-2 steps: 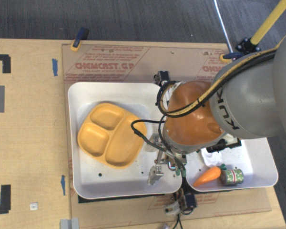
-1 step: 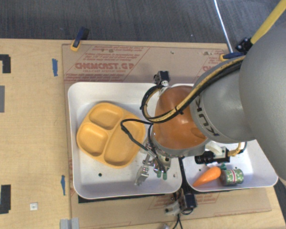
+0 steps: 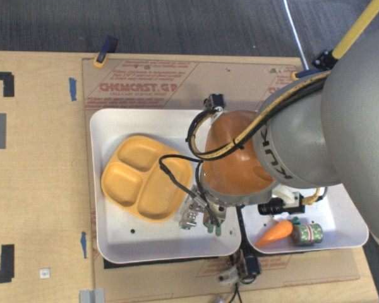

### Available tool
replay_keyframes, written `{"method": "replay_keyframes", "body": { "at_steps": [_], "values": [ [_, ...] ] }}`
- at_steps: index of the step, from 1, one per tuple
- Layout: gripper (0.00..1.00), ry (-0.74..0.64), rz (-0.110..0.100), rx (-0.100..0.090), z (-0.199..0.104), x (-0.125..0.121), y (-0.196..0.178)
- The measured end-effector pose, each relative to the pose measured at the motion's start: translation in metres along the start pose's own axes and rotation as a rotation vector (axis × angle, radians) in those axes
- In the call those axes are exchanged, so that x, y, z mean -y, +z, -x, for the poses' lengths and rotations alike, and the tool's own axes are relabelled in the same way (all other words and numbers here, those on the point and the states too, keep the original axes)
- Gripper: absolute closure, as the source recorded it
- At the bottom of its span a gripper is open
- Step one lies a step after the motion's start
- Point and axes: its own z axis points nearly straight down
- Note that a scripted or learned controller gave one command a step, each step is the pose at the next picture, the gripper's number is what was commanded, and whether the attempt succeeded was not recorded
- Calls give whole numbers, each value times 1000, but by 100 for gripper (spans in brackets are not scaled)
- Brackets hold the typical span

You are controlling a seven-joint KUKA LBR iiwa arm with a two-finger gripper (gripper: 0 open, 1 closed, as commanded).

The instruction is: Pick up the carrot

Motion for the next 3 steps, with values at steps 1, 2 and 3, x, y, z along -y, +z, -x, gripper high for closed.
{"method": "replay_keyframes", "body": {
  "at_steps": [1, 2, 3],
  "values": [
    [100, -46, 4, -1, 7, 24, 24],
    [100, -404, 1, 3, 37, 57, -74],
    [0, -404, 2, 3, 37, 57, -74]
  ]
}}
